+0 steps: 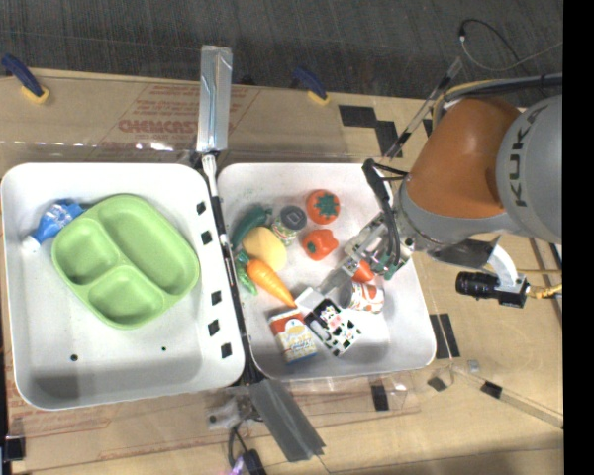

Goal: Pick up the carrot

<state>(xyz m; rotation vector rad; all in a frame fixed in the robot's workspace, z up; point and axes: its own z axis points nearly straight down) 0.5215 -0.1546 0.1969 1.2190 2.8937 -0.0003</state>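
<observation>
In the right bin (pixel 408 336), a tapered glossy orange carrot (pixel 269 281) lies beside a yellow plastic lemon (pixel 262 243). Metal pincer (pixel 371 262) hovers apart; grip state cannot be told.

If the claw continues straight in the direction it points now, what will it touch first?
Probably the small red-and-white item just below the claw, near the black-and-white carton. Depth is unclear from above, so it may reach the bin floor instead. The carrot lies further left.

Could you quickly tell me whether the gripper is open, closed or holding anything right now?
Gripper: cannot be told; it hangs over the right bin, apart from the carrot.
</observation>
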